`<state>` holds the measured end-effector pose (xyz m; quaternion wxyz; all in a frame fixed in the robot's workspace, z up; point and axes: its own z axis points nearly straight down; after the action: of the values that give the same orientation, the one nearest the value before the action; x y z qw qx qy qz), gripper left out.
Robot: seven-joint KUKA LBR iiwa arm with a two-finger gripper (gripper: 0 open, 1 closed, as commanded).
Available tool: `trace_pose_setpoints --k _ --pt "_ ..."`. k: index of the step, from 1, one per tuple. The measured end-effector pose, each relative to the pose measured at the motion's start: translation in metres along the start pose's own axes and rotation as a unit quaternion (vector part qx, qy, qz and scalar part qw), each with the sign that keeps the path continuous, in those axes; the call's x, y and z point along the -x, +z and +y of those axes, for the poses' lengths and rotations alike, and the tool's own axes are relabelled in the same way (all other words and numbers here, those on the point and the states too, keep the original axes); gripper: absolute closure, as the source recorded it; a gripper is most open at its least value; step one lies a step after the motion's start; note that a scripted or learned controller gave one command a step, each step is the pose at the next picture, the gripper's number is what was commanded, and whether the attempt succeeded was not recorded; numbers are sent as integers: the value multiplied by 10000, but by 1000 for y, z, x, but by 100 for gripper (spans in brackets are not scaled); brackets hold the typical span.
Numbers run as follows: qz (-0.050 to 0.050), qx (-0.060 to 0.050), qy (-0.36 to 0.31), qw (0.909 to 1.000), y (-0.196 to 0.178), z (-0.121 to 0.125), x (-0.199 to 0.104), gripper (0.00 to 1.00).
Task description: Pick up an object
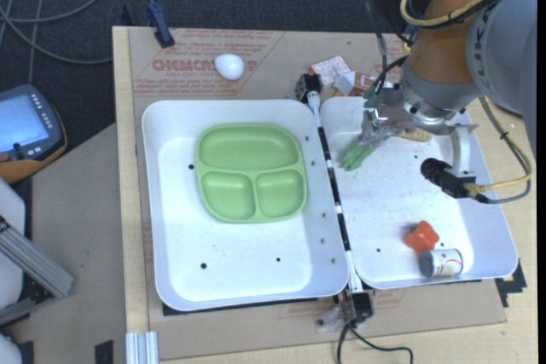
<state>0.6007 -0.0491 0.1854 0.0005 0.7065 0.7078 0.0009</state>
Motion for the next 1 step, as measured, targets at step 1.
trace_pose_setpoints --k 1 --pt "-3 -9 3 10000 1 -1 1 0"
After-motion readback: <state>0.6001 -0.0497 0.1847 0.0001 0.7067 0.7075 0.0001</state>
